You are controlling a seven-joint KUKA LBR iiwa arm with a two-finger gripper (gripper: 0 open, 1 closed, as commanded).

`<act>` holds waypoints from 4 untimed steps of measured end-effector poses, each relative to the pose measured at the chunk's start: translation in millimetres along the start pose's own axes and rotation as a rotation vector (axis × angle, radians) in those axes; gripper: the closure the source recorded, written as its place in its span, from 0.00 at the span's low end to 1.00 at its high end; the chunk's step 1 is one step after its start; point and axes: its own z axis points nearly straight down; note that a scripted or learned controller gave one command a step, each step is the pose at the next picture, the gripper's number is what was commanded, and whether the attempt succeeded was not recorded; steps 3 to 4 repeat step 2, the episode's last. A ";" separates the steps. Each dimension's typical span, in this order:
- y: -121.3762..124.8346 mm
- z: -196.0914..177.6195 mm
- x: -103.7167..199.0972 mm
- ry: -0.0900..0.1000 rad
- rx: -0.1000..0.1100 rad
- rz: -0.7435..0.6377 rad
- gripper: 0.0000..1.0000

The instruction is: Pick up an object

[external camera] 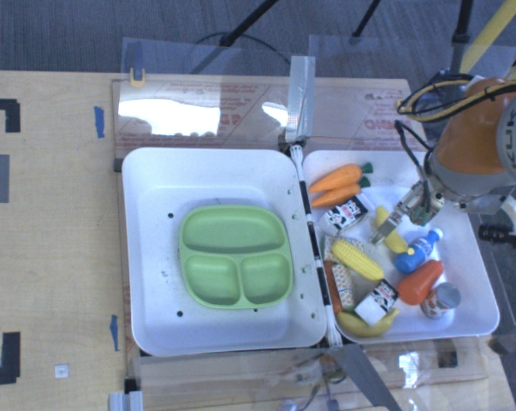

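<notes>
You're looking down at a light wooden bench (52,255) w/ blue tape marks, dark carpet and tripod legs behind it. Two shallow white bins sit side by side. The left bin (155,178) holds a green divided tray (236,255), three compartments, lying flat near the bin's middle. The right bin (484,302) is crowded w/ toy food: two carrots (336,185) at the back-left, lying side by side and touching; a small black-and-white carton (346,215) just in front of them; a corn cob (358,259) near the bin's middle-left; a second black-and-white carton (380,302) resting on a banana (360,324) at the front edge; a blue-capped bottle (418,251) just above an orange-red piece (418,282); a small can (441,300) at the front-right.

The arm comes in from your right, orange band above the wrist, and the gripper (384,228) sits low in the right bin, between the upper carton and the blue bottle. A yellow item (393,238) lies right at its tip. Fingers: you can't tell whether they're apart or together at this res, nor whether they touch anything
</notes>
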 end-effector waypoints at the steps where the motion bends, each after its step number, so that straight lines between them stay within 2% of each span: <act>1: 2.1 -12.6 -1.9 -0.007 -0.006 0.000 1.00; 2: 65.1 -109.1 -0.8 -0.004 -0.002 0.050 1.00; 4: 65.1 -109.1 -0.8 -0.004 -0.002 0.050 1.00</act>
